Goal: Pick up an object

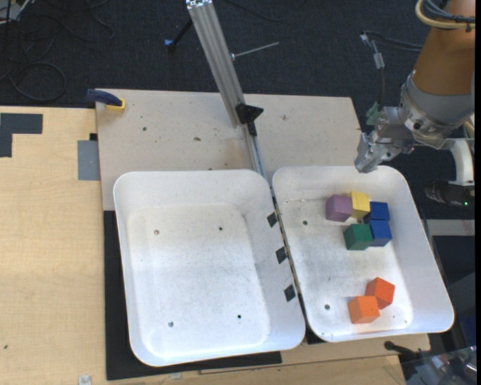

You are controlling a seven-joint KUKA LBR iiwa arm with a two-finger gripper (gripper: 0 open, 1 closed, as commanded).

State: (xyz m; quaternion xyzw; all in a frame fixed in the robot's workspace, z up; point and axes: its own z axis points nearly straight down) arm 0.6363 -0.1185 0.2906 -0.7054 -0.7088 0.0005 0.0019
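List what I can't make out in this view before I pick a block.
- End effector: finger state, too small and blurred in the camera view.
- Blue blocks: one or two stacked pieces, too small to tell.
- Green block: right side crowded by the blue blocks.
- Arm: upper part cut off by the top edge.

Two white bins sit side by side on the bench. The left bin (pixel 144 207) has only small dark specks on its floor. The right bin (pixel 421 295) holds a tight cluster near its far side: a purple block (pixel 338 208), a yellow block (pixel 360 201), two blue blocks (pixel 379 221) and a green block (pixel 357 237), touching each other. Near the front, two orange blocks (pixel 372 301) lie together, well apart from the cluster. The gripper (pixel 369 156) hangs over the far rim of the right bin; its fingers are too blurred to judge. A metal rail (pixel 221 62) leans behind the bins.
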